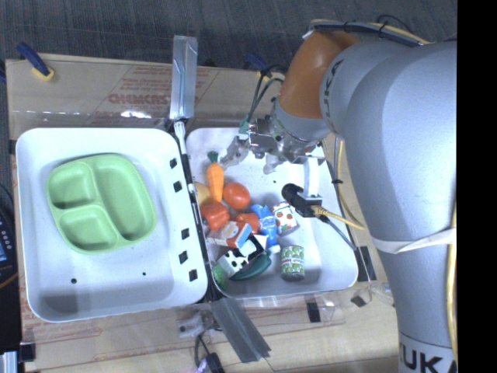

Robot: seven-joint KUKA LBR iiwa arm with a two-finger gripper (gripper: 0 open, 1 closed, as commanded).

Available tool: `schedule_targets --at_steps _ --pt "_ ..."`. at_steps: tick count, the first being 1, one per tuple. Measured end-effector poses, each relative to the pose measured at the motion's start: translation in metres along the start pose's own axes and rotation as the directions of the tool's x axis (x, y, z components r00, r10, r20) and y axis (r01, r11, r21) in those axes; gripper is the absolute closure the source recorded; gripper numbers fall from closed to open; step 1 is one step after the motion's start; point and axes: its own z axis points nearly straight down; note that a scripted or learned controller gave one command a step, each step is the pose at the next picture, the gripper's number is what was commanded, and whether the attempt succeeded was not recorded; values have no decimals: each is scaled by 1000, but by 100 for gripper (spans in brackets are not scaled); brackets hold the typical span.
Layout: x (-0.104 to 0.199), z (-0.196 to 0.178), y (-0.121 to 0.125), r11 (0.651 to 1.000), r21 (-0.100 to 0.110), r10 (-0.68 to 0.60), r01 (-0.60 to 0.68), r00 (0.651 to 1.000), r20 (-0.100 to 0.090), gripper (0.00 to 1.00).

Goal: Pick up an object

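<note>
We see the gripper [250,155] hanging over the back of the right bin [342,269], fingers apart and holding nothing. Just below it lie the carrot [215,181] and tomato [236,196]; the green tray [99,201] sits in the left bin [46,298].

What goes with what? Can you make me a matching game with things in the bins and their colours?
Things:
1. tray
2. carrot
3. can
4. tomato

Colours or places:
A. red, round, in the middle of the right bin's pile
B. light green, alone in the left bin
C. orange, long, at the top of the pile
D. green and white, at the near edge of the right bin

Pairs: 1-B, 2-C, 3-D, 4-A
</note>
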Motion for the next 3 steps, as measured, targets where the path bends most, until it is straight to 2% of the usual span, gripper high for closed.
schedule_targets --at_steps 1,2,3 --pt "0 69 -15 994 1 -111 111 994 -1 0" --pt "0 59 -15 993 3 -115 115 993 -1 100" --pt "54 -54 7 930 1 369 -369 930 -1 100"
